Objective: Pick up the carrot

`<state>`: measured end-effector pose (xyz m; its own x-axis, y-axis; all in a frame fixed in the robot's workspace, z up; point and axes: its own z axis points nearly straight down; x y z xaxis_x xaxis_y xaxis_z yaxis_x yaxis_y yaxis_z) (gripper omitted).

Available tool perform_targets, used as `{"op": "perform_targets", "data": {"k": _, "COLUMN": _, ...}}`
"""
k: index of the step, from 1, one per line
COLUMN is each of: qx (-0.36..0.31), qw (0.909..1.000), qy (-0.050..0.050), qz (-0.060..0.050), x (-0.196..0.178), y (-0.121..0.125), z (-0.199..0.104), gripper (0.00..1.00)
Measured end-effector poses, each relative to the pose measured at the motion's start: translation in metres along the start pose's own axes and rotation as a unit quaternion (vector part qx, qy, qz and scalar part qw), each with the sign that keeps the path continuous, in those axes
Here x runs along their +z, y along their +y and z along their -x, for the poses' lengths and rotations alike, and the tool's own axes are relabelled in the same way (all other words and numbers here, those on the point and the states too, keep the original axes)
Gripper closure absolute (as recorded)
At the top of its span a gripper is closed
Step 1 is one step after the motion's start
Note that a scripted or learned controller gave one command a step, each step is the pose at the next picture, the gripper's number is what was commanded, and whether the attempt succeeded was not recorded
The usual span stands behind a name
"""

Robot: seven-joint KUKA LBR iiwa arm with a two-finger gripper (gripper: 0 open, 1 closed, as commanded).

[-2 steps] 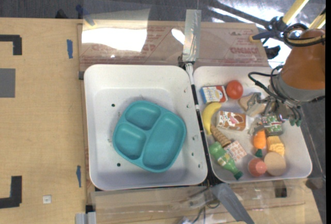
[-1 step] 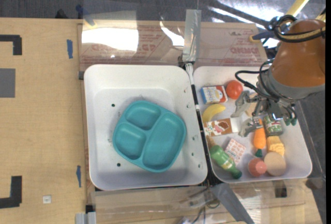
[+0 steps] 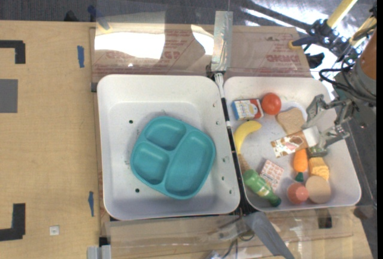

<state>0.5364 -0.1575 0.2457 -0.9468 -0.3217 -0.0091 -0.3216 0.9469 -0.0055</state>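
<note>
carrot [image 3: 300,160] in right bin [image 3: 347,192], just below-left of gripper [image 3: 326,126] | gripper spread open, holding nothing | labels unreadable

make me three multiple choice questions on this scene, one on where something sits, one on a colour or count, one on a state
1. Which bin holds the carrot?
A. the left bin, on the tray
B. the right bin, among the toy foods
C. neither, it lies on the bench

2. What colour is the divided tray?
A. teal
B. red
C. yellow

3. How does the pincer stand to the carrot?
A. it has lifted the carrot well above the bins
B. it presses the carrot into the tray
C. it hangs over the right bin, with the carrot lying in the bin beside it

Answers:
1 B, the orange carrot lies in the right bin near its right side.
2 A, the tray in the left bin is teal.
3 C, the carrot rests on the bin floor, not between the fingers.
</note>
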Motion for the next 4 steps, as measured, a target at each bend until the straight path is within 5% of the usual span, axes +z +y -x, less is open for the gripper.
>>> {"op": "perform_targets", "data": {"k": 2, "qx": 0.000, "qw": 1.0000, "qy": -0.007, "qz": -0.003, "x": -0.022, "y": 0.001, "z": 0.005, "gripper": 1.00}}
{"op": "perform_targets", "data": {"k": 3, "qx": 0.000, "qw": 1.0000, "qy": -0.007, "qz": -0.002, "x": -0.021, "y": 0.001, "z": 0.005, "gripper": 0.00}}
{"op": "perform_targets", "data": {"k": 4, "qx": 0.175, "qw": 0.9845, "qy": 0.001, "qz": -0.001, "x": 0.132, "y": -0.018, "z": -0.051, "gripper": 0.00}}
